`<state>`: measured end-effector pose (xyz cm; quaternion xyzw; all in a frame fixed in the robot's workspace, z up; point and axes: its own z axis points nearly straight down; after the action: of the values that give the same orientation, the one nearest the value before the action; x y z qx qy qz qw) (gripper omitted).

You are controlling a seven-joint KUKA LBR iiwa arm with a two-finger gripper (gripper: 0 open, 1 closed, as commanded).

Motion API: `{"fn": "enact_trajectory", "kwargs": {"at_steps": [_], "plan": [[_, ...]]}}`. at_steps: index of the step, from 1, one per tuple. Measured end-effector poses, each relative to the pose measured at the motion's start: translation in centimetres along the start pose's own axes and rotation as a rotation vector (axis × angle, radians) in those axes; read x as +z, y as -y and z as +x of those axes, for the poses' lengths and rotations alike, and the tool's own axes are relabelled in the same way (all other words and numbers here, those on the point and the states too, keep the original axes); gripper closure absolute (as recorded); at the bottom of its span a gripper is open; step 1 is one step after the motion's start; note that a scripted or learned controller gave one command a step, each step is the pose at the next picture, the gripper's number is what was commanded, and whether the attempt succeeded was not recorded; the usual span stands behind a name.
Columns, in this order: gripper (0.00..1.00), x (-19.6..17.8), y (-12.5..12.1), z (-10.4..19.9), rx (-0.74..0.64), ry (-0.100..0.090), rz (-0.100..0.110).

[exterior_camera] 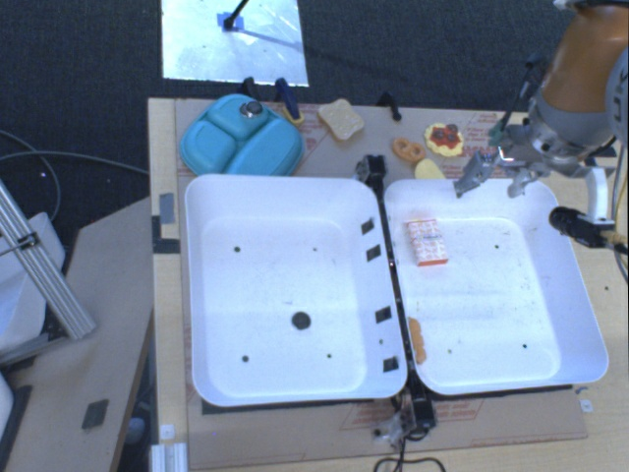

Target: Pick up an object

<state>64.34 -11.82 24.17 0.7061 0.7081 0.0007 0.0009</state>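
A small red-and-white box (427, 241) lies flat in the right bin (550, 293), near its back left corner. An orange-brown food piece (417, 340) rests against that bin's left wall. In the left bin (226, 264) sits a small dark round object (301, 320). My gripper (494, 182) hangs over the back rim of the right bin, to the right of and behind the box. It is open, its two fingers spread with nothing between them.
Behind the bins on the bench lie a blue divided tray (241, 136), a toast slice (341, 119), a pretzel (408, 148), a small pizza (444, 139) and a yellow piece (428, 170). A black clip strip (378, 254) joins the bins.
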Motion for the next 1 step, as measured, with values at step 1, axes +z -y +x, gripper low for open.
{"fn": "enact_trajectory", "kwargs": {"at_steps": [1], "plan": [[0.0, 11.72, -1.04, -7.51, 0.007, 0.001, 0.006]]}}
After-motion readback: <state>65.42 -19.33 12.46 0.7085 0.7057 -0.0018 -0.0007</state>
